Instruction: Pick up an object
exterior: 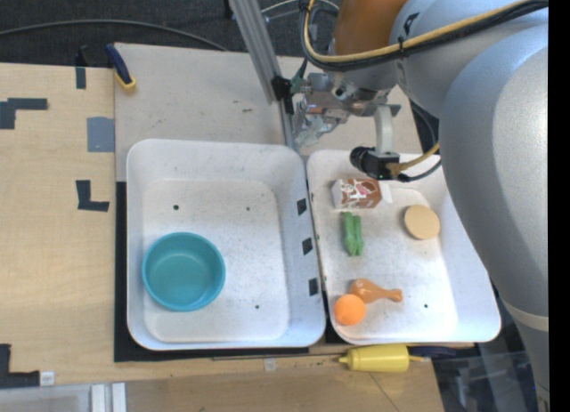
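The right bin (pixel 445 308) holds a small brown and white carton (pixel 358 193), a green pepper-like piece (pixel 353 233), a tan round disc (pixel 420 222), an orange ball (pixel 350 310) and a tan drumstick-shaped piece (pixel 378 293). A blue bowl (pixel 184 270) sits at the front left of the left bin (pixel 223 165). My gripper (pixel 307 130) hangs over the far rim where the two bins meet, up and to the left of the carton. I see nothing held in it.
A yellow bottle (pixel 383 359) lies on the bench just outside the right bin's front rim. A blue and yellow clamp (pixel 122 67) rests at the far left of the bench. A grey metal post (pixel 254 28) slants up behind the gripper.
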`<state>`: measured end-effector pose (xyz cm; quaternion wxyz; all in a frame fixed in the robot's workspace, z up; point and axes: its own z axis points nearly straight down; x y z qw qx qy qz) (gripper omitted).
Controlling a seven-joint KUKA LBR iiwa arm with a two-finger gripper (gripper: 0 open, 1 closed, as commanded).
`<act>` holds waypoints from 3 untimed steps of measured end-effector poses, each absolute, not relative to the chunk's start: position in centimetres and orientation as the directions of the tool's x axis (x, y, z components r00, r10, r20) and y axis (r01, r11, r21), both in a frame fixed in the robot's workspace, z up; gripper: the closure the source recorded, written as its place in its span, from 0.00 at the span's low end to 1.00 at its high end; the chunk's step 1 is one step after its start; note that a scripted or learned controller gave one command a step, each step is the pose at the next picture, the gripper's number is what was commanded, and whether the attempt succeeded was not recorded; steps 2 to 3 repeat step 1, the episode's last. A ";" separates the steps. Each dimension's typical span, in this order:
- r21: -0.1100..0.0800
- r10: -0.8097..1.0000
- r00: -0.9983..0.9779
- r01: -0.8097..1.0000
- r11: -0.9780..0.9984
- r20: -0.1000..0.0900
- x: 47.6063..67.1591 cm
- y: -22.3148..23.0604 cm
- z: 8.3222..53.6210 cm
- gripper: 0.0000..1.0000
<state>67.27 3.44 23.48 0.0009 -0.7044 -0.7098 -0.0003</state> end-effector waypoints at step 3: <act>-0.003 1.000 -0.007 1.000 0.007 0.001 66.6 9.0 22.4 1.00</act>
